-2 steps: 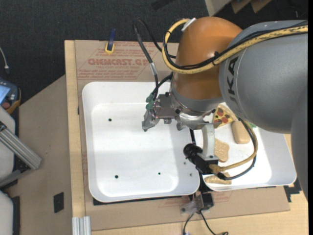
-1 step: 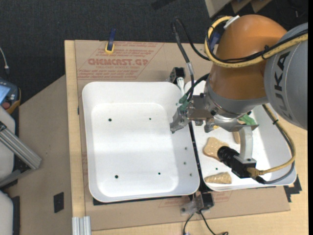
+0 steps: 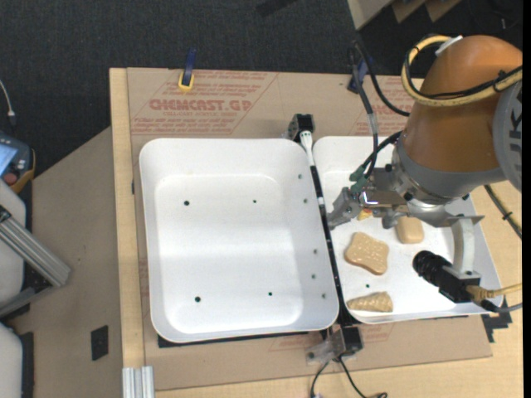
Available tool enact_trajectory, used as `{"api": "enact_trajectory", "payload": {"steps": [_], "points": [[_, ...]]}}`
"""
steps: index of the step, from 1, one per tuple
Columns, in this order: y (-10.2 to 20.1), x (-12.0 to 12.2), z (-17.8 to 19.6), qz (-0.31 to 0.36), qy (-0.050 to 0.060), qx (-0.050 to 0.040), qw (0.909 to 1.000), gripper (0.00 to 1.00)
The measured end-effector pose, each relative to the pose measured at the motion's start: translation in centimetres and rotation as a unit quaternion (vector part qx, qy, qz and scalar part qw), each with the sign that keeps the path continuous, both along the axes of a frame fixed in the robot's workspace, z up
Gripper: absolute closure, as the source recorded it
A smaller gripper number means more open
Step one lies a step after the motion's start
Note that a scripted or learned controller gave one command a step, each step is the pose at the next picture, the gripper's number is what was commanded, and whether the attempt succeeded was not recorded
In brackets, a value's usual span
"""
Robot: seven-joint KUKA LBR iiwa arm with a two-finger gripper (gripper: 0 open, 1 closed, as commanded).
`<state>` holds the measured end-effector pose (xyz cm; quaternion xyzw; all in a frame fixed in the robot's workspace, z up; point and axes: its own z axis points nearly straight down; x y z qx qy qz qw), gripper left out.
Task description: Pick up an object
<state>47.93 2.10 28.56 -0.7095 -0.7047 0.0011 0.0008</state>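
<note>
Gripper point(image 3: 353, 206) sits low by the right bin's point(image 3: 336, 168) left wall, opening can't be told; tan toast-shaped piece point(image 3: 367, 253) lies just nearer, so closing here risks missing it.

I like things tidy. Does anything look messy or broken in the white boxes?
Nothing stands out. The big tan slice, the small lump and the piece by the front rim all lie inside the right bin, apart from each other. Nothing looks spilled or broken.
</note>
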Motion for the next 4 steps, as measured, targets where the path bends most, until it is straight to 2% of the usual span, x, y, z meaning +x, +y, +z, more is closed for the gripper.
{"api": "enact_trajectory", "payload": {"steps": [1,2,3,4], "points": [[-5.7,0.0,2.0,0.0,-0.004,-0.0013,1.0,0.0],[-1.7,-0.2,-10.8,0.004,0.005,0.0014,1.0,0.0],[-1.9,0.0,-9.1,0.003,-0.002,0.0002,1.0,1.0],[-3.4,6.0,7.7,0.004,-0.013,-0.0007,0.9999,1.0]]}}
